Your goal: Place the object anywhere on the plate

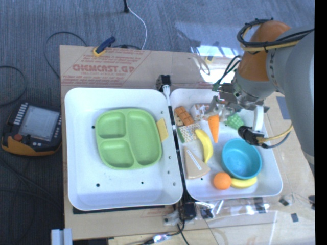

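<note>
Grey carpet surrounds the surface. Over the right white bin [276, 185], the gripper [220, 106] hangs above the orange plastic carrot [213, 127], probably targeting it; its grip I cannot tell. Beyond, the green divided plate [127, 138] waits in the left bin [82, 188].

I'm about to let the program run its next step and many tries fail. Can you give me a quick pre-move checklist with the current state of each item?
1. Green plate sits flat in the left bin, compartments bare: ok.
2. End effector is over the right bin, above the carrot: ok.
3. Object secured between the fingers: cannot tell.
4. Carrot clear of neighbours: not ok, the banana lies right beside it.
5. Blue bowl away from the path leftward to the plate: ok.
</note>
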You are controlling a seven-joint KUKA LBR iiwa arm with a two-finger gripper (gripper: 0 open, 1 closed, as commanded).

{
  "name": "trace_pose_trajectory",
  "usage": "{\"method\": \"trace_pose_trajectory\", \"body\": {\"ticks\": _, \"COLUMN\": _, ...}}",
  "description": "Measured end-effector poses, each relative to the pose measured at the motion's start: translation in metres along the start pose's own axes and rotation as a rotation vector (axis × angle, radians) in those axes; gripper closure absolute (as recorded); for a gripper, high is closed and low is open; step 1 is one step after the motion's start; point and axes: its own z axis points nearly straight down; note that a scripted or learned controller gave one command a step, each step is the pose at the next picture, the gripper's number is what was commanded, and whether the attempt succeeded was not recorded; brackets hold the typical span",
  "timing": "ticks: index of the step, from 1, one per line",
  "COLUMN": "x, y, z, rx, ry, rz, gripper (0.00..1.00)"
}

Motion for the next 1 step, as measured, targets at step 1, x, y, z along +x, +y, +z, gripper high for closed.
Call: {"method": "trace_pose_trajectory", "body": {"ticks": 1, "x": 0.0774, "y": -0.0171, "z": -0.0142, "rx": -0.002, "ry": 0.005, "rz": -0.046, "gripper": 1.0}}
